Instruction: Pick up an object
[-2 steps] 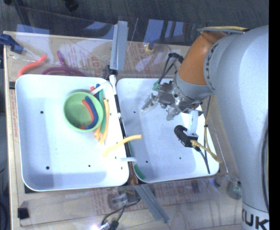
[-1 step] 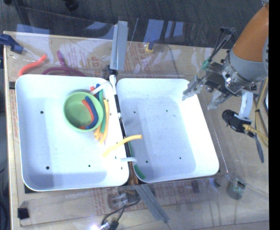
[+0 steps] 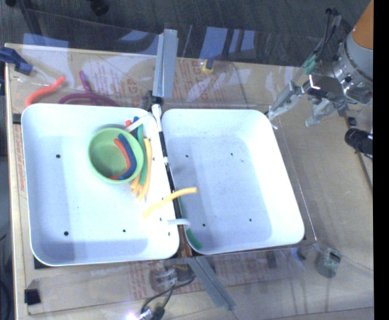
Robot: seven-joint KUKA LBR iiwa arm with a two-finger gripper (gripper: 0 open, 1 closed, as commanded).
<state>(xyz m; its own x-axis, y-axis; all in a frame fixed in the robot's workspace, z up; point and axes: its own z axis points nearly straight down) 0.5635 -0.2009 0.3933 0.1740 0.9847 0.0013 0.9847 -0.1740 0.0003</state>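
Fingers (image 3: 300, 109) spread open, holding nothing, beyond right bin (image 3: 274, 199), green bowl (image 3: 114, 154) in left bin (image 3: 48, 225)

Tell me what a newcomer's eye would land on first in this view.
The round green plastic bowl in the left white bin stands out first, with red and blue curved pieces inside it and yellow and orange sticks along its right side. Next, a long yellow plastic strip lies across the divide between the two bins. The end effector hangs beyond the right white bin's upper right corner, open.
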